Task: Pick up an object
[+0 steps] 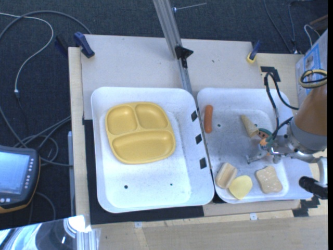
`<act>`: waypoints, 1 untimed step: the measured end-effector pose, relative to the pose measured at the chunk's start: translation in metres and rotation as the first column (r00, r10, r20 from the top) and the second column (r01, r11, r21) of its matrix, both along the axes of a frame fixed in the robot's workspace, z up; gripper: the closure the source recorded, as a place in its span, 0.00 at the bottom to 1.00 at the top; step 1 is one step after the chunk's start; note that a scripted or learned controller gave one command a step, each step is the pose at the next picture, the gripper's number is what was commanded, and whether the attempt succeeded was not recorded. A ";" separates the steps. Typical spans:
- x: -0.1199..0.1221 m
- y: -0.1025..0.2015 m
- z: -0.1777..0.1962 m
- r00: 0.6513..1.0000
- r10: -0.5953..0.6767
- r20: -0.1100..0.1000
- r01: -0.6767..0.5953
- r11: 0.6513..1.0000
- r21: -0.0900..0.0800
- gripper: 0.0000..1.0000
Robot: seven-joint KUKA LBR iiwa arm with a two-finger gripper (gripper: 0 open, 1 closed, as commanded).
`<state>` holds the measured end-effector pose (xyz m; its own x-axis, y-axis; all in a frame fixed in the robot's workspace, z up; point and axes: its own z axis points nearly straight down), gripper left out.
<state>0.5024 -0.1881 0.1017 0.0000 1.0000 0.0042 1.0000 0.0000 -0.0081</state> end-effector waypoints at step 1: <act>0.003 -0.001 0.015 1.000 0.001 0.009 -0.001 1.000 -0.003 1.00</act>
<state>0.5050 -0.1888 0.1166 -0.0007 1.0000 0.0012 1.0000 0.0007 0.0013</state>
